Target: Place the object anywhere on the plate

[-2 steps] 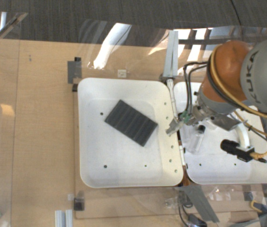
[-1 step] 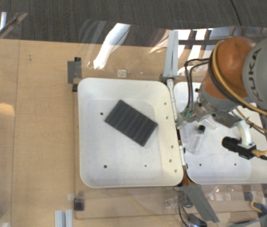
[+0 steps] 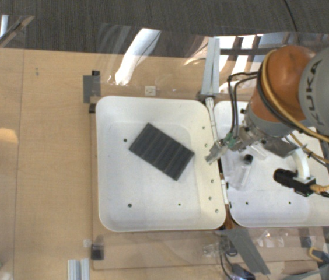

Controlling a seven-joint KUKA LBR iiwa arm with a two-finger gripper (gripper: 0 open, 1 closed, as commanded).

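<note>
Gripper (image 3: 218,150) hangs over the ridge where the left bin (image 3: 101,174) meets the right bin (image 3: 281,210); clenched or released, I cannot tell (the wrist hides it). Nothing visibly held. The dark ribbed plate (image 3: 161,151) lies askew in the left bin, near and unobstructed. What looks like a small clear object (image 3: 244,171) rests on the right bin's floor, just beside it, so I judge the pick not yet made.

bench (image 3: 36,156): pale wood | on it: left bin (image 3: 112,212), right bin (image 3: 281,217), touching side by side | clear sheet, perhaps, at the back edge
</note>
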